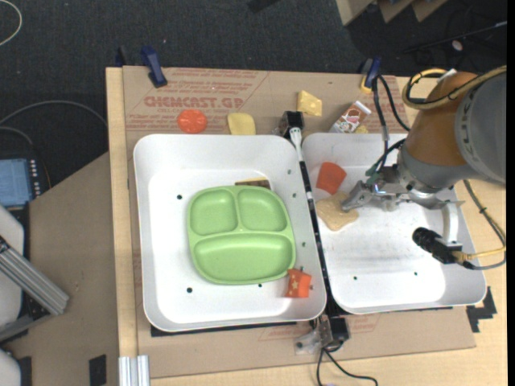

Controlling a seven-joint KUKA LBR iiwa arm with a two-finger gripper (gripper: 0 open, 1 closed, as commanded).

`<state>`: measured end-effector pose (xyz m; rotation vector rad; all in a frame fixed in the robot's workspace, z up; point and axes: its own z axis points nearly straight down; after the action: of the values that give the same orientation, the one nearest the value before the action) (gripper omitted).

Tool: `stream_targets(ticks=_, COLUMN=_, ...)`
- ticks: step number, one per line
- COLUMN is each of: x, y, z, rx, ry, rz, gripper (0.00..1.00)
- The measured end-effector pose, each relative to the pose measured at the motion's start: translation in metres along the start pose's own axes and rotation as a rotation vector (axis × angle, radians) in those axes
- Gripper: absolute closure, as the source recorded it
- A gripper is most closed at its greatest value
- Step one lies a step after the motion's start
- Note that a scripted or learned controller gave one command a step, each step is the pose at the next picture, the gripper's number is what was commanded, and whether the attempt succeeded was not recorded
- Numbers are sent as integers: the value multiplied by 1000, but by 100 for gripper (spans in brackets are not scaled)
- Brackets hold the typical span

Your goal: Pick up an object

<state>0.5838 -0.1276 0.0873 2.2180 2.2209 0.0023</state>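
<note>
**Table** (125, 215), cardboard-topped, bearing two white bins side by side.

1. Blue clamps, two: one (153, 65) at the far left corner of the table, one (370, 72) on the far edge towards the right.
2. Orange round piece (191, 121), one: far edge, behind the left bin.
3. Left bin (153, 215), one.
4. Green divided plate (241, 256), one, three compartments: middle of the left bin.
5. Yellow lump (241, 124), one: far edge, just beside the orange round piece.
6. Dark flat scrap (252, 184), one: against the plate's far rim; kind unclear.
7. Black-and-white item (292, 125), one: far edge, where the bins meet.
8. Small orange toy (298, 283), one: left bin, near right corner, just beside the plate.
9. Yellow wedge (309, 102), one: far edge.
10. Red block (330, 177), one: right bin, far left corner.
11. Tan flat piece (335, 214), one: right bin, by its left wall, just beside the red block. Likely the task's thing.
12. Small carton (350, 119), one: far edge.
13. Claw (358, 199), one: low at the tan flat piece's right edge. Whether it is released or clenched cannot be told.
14. Right bin (386, 280), one.

**Step in hand:** judged to be the reach and grasp, with nothing seen lifted.

**Next move:** a firm close on the thin piece, then a straight lift clear of the bin wall and the red block.
</note>
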Motion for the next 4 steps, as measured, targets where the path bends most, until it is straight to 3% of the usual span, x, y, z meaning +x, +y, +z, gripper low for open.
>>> stream_targets(ticks=1, x=33, y=87, z=-3, rx=-7, ry=-2, rz=-3, gripper=0)
stream_targets(ticks=2, x=22, y=15, z=3, rx=11, ry=3, rz=4, gripper=0)
stream_targets(ticks=3, x=24, y=-20, z=3, rx=9, ry=3, rz=2, gripper=0)
stream_targets(ticks=4, x=-33, y=-110, z=3, rx=12, ry=2, rz=11, gripper=0)
